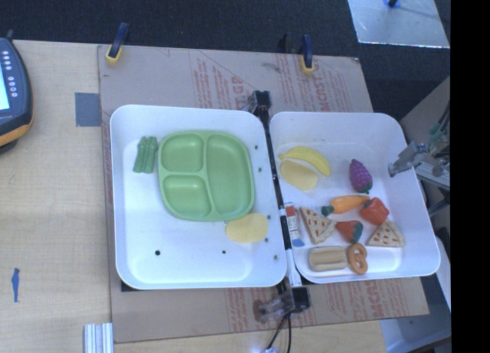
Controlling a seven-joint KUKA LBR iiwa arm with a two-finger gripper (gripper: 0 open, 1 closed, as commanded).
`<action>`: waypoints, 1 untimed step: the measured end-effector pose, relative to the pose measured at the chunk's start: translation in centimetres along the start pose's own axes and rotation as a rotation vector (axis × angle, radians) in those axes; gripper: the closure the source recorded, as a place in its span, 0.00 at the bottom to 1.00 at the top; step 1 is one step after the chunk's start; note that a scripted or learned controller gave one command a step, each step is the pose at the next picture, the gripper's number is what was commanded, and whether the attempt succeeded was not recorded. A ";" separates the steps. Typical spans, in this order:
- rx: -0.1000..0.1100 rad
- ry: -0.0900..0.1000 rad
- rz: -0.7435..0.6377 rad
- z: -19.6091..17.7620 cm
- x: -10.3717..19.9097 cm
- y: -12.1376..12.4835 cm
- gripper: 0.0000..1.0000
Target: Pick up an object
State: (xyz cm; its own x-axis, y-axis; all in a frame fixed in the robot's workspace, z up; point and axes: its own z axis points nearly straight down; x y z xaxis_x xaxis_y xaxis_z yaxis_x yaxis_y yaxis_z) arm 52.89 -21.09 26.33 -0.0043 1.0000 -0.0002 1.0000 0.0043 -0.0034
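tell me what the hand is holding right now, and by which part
Nothing. The hand sits at the right bin's right rim, apart from the toy food, with nothing between its fingers.

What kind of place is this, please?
Probably a robot test bench in a lab, not a kitchen: two white bins are clamped to cardboard, the food looks like toys, and a control pendant lies nearby.

Two white bins (126, 214) sit on brown cardboard (230, 76) printed with faint red lettering, over a pale wood bench (46, 229). In the left bin lie a light green divided plate (207, 175), dark green beans (145, 154) and a pale yellow chip (246, 228). The right bin holds a yellow banana (306, 159), purple grapes (360, 175), an orange carrot (348, 204), a red pepper (374, 211) and tan pizza slices dotted red (315, 223). Blue-and-yellow clamps (117, 43) stand at the upper edge.
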 end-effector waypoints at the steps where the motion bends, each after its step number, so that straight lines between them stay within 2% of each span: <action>1: 0.007 0.002 -0.005 9.8 0.1 5.1 0.00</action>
State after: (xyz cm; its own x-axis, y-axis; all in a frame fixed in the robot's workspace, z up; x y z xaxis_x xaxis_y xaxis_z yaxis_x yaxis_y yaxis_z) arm 58.00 -20.99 16.50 -0.0098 0.9999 0.0023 0.9999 0.0098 -0.0107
